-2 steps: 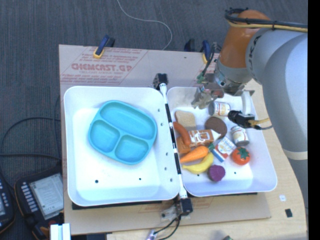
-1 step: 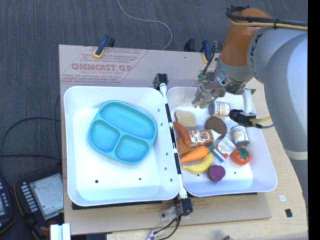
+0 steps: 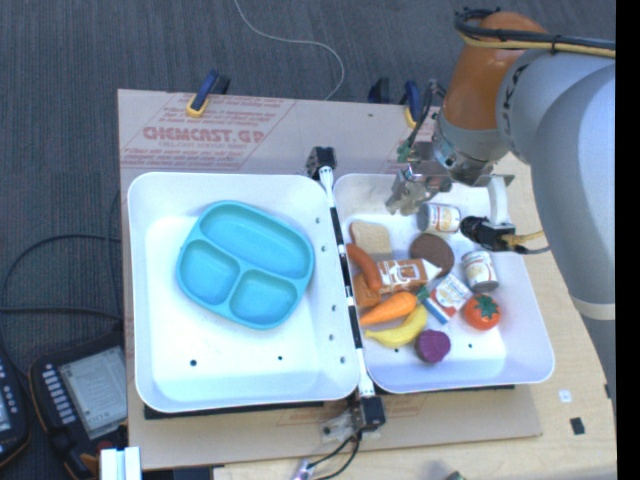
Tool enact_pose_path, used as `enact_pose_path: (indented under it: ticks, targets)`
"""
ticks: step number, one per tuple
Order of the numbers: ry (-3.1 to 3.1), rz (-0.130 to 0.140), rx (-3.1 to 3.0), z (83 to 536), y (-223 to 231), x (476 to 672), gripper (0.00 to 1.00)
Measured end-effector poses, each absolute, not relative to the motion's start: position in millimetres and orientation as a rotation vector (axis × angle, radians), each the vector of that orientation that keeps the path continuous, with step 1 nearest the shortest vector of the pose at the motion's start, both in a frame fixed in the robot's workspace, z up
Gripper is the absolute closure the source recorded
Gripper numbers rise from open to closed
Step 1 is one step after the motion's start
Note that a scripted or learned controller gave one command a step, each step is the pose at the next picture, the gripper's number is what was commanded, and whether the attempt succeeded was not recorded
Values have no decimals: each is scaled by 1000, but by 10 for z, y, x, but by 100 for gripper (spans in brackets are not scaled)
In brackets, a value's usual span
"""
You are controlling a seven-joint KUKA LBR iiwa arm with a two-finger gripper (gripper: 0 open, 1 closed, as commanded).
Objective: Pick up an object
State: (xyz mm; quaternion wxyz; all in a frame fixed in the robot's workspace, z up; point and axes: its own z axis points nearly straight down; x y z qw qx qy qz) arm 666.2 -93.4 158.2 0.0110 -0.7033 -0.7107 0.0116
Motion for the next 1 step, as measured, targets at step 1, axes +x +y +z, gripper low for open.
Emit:
enact_pose_path:
  ticks: [1]
  targets:
    - [-2216,41,-2191,1648,-932,6661,100]
